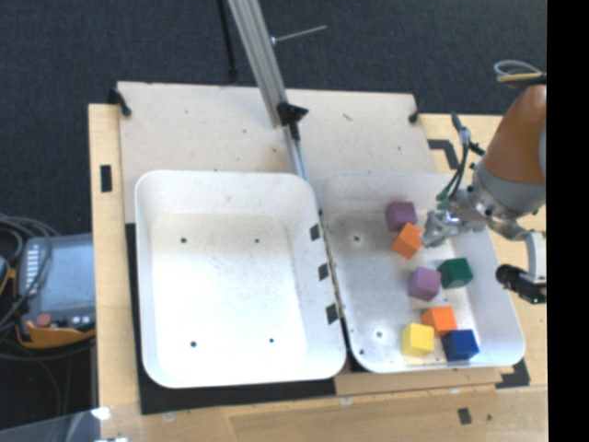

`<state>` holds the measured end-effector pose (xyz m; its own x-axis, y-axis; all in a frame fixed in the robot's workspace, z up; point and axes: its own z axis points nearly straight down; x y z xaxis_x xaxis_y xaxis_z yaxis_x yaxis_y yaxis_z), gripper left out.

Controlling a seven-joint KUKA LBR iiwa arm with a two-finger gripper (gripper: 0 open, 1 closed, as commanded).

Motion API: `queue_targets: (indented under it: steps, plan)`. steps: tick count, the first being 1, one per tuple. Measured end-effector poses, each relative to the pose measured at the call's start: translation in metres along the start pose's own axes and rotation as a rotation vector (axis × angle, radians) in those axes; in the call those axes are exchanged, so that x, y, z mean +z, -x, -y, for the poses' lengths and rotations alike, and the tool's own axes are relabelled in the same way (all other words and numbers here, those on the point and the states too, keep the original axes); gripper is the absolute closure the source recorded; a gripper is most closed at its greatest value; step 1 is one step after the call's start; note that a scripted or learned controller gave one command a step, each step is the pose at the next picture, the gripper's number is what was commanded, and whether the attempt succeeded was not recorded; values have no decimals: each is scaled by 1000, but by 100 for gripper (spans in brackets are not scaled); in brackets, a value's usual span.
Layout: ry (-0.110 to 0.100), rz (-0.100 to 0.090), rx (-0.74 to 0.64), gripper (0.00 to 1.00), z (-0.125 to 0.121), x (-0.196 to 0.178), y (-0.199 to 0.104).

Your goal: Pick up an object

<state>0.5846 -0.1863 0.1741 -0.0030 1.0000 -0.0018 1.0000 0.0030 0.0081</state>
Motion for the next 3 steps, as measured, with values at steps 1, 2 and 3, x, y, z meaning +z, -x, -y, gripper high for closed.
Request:
queue_targets:
  steps: [1,2,3]
  plan:
    - [-1,0,-1,100,0,-45,6]
    - [-10,1,2,100,1,-31,8]
    - [-11,-3,-3,100,-12,-28,-48]
